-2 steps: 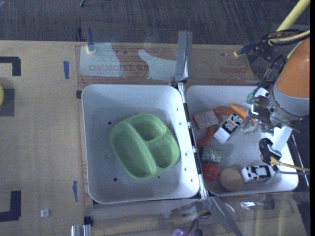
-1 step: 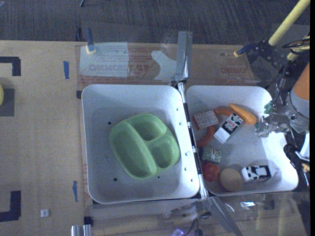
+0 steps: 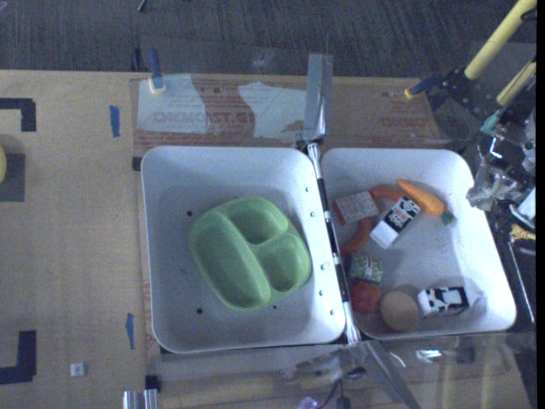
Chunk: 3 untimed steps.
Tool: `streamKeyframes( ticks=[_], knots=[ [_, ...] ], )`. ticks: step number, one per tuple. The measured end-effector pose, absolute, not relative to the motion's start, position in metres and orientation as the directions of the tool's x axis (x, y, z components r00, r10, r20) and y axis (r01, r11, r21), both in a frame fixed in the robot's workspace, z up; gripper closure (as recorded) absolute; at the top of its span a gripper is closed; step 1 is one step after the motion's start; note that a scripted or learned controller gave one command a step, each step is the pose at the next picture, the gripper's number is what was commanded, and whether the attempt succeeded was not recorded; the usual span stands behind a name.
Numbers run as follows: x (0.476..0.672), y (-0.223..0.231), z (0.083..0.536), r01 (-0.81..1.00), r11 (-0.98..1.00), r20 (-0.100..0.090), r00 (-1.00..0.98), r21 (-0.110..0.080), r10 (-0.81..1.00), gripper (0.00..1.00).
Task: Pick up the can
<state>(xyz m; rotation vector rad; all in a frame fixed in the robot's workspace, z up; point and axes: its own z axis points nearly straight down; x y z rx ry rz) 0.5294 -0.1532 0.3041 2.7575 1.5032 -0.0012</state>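
A small green-and-white patterned can (image 3: 368,268) lies in the right bin (image 3: 477,254), close to the divider between the bins. Just below it is a red tomato (image 3: 364,296). My gripper (image 3: 490,186) hangs over the right bin's far right rim, well to the right of the can and above it in the view. It is blurred and partly cut off by the edge of the view. Nothing shows in its grasp.
The right bin also holds an orange carrot (image 3: 422,198), two cow-patterned cartons (image 3: 396,220) (image 3: 444,301), a pinkish box (image 3: 356,205), a red strip (image 3: 358,235) and a tan ball (image 3: 398,310). A green divided plate (image 3: 249,252) lies in the left bin (image 3: 162,228).
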Motion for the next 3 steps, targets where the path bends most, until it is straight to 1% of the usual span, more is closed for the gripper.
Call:
streamKeyframes(
  ticks=[1,2,3],
  knots=[
    [0.479,-0.118,0.231,0.839,-0.544,-0.001,0.544,-0.003,0.839,1.0],
    [0.484,-0.125,0.321,0.933,-0.36,0.0,0.36,0.0,0.933,1.0],
    [0.542,-0.075,0.377,0.891,-0.453,-0.001,0.453,0.001,0.891,1.0]
  ],
)
